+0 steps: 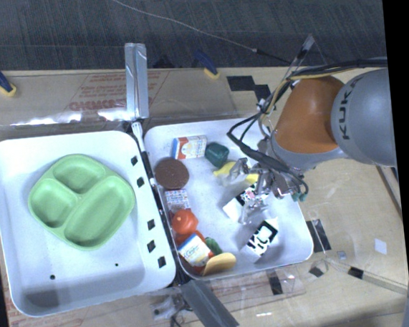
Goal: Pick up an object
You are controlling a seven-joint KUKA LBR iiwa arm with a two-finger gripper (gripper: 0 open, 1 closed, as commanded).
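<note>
We cannot make out much of the gripper (256,192): it hangs low over the middle of the right bin (299,247), tangled among black cables, and whether it is apart or together we cannot tell. Nothing is plainly seen held in it. The small items directly beneath it are hard to read; we see a white piece with coloured print (249,198) and a scrap of yellow (226,168) just to its upper left, partly covered by the wrist. The arm (337,121) enters from the right of the frame, its orange band above the bin's upper right corner, and its far side is cut off at the frame edge.

The right bin holds the objects to choose from. Along its left wall, from top down, lie a round brown disc (171,173), a small printed packet (176,198), a red tomato-like piece (184,221) and an orange-red pack with a white label (193,250). A yellow banana-shaped piece (220,263) lies at the bottom edge. Near the top sit a small white and orange carton (189,147) and, just beside it, a dark green block (216,153). A black and white box (261,238) lies in the lower right of the bin.

The left bin (29,284) holds a green divided plate (81,200), with three compartments, in its upper half.
</note>
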